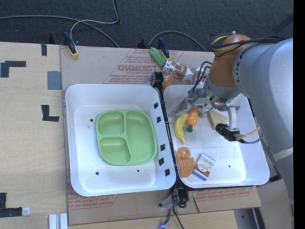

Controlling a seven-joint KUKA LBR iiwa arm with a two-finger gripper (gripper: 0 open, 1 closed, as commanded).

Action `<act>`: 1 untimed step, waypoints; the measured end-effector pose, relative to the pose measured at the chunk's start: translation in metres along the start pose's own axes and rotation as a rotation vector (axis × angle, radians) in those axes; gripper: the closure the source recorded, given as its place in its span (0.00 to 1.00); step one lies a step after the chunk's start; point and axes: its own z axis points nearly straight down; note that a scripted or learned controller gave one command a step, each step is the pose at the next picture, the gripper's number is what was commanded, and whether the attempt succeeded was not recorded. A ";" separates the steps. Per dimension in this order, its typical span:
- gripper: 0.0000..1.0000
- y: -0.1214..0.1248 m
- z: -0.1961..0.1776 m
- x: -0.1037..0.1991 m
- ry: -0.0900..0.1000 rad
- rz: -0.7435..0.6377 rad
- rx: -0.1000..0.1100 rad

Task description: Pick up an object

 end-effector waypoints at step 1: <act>0.00 -0.011 0.000 -0.003 0.000 0.000 -0.002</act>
